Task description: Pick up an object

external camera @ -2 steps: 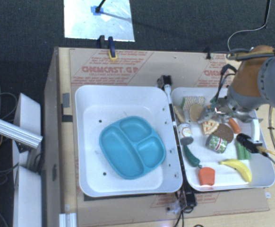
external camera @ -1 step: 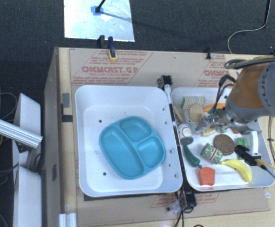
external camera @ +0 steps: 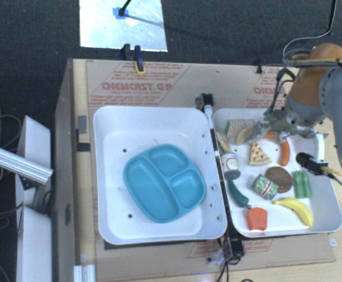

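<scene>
The right bin [external camera: 333,216] holds several toy foods. Among them are a pizza slice [external camera: 259,154], a red sausage [external camera: 284,151], a brown patty [external camera: 280,178], a green can [external camera: 264,185], a yellow banana [external camera: 296,210], an orange-red block [external camera: 257,218] and green pods [external camera: 301,184]. A speckled cracker [external camera: 238,127] lies at the bin's back left. My gripper [external camera: 272,127] hangs low over the back of this bin, between the cracker and the sausage, with a small orange piece [external camera: 269,136] just under it. Nothing is visibly held.
The left bin [external camera: 109,157] carries a blue divided plate [external camera: 164,183]. A dark green piece [external camera: 238,193] and a small white jar [external camera: 230,161] lie along the divider. The grey arm [external camera: 335,93] overhangs the right bin's back right corner, and a black part [external camera: 309,163] juts out below it.
</scene>
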You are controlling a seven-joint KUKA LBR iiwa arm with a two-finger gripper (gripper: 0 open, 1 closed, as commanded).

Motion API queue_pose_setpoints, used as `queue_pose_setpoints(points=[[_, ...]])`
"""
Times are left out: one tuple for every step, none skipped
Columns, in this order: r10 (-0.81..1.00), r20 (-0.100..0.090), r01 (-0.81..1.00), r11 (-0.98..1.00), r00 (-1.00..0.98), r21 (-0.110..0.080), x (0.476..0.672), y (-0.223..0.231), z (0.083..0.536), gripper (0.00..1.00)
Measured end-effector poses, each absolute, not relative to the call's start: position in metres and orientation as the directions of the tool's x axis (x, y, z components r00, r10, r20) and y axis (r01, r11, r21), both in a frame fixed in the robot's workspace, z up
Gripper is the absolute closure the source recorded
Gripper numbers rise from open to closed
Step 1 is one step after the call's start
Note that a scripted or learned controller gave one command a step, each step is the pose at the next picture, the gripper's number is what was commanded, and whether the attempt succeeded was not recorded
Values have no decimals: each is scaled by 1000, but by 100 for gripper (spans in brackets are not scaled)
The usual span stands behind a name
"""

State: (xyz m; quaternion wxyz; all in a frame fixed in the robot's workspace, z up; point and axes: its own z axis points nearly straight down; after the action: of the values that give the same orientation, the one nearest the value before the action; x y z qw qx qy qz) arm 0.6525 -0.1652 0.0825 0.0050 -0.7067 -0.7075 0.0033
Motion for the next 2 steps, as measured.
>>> queue_pose_setpoints(points=[[1000, -1, 1000, 1, -1, 1, 602, -182, 85, 0], [1000, 3, 1000, 0, 0, -19, 665, -180, 84, 0]])
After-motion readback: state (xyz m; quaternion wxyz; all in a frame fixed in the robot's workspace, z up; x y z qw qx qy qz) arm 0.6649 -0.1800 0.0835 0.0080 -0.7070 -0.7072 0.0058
